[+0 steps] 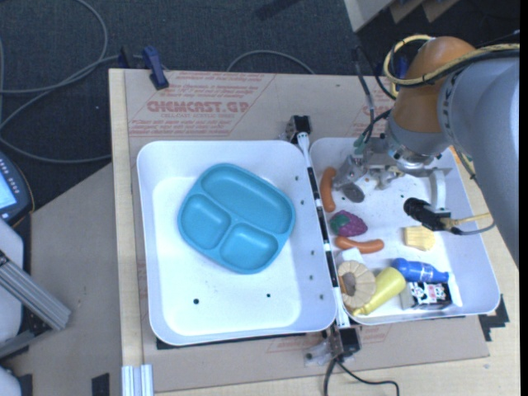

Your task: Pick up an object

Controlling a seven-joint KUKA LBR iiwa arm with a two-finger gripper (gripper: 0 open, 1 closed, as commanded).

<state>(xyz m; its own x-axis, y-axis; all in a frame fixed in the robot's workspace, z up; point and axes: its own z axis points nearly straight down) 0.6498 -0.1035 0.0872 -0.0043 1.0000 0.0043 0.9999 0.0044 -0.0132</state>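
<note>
- Two white bins sat on the table [206, 110].
- Claw [356, 181] hung low in the right bin [474, 258], just beside an orange sausage [327, 187]; its finger state I cannot tell.
- Blue plate [237, 217] lay in the left bin [165, 295].

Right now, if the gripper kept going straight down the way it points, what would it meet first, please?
Probably the orange sausage by the right bin's left wall, or bare floor beside it; the gripper hangs just above, though depth is unclear.
</note>
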